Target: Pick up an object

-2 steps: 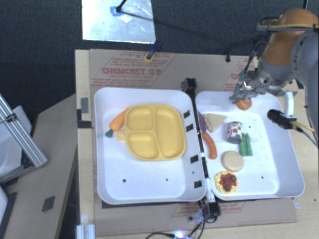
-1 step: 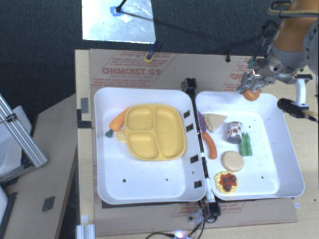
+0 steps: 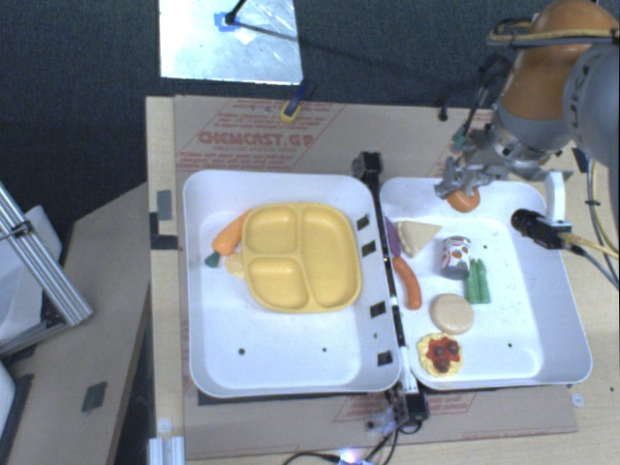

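Cardboard (image 3: pixel 254 136) under bins: red "CHEMCAST GP" | end effector (image 3: pixel 463 187) clamped on orange obj (image 3: pixel 465 201), right bin (image 3: pixel 552 289)

A yellow divided tray (image 3: pixel 295 258) lies in a white bin (image 3: pixel 208 356), an orange carrot (image 3: pixel 229 233) beside it.

Dark carpeted floor (image 3: pixel 77 76), shiny metal sheet (image 3: pixel 231 27), tan bench (image 3: pixel 107 260), printed cardboard underlay (image 3: pixel 262 134)

The grey arm (image 3: pixel 581 76) reaches in from the right, its orange band high, wrist bent downward, and the gripper (image 3: pixel 463 184) hangs low at its end.
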